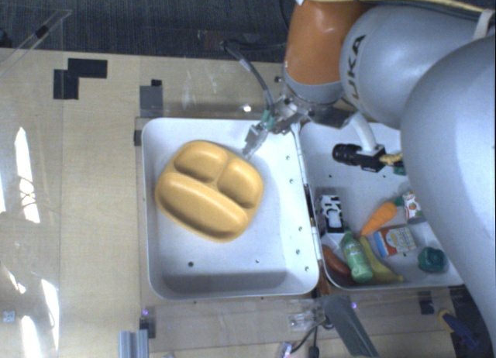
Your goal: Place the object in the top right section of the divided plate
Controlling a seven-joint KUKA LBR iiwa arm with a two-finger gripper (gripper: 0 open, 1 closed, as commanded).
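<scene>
A yellow divided plate [208, 187] with three sections lies in the left white bin [279, 267], toward its upper left. My gripper [253, 142] reaches down from the grey and orange arm and hangs just above the plate's upper right rim, near the bin's right wall. Its tip is thin and pale, and nothing can be made out between its fingers. The plate's sections look bare.
The right bin [319, 147] holds an orange carrot [380, 218], a green bottle [356, 259], a yellow banana-like piece [381, 266], a small carton [396, 240], a teal item [432, 258] and a black-and-white item [331, 213]. The arm covers much of that bin.
</scene>
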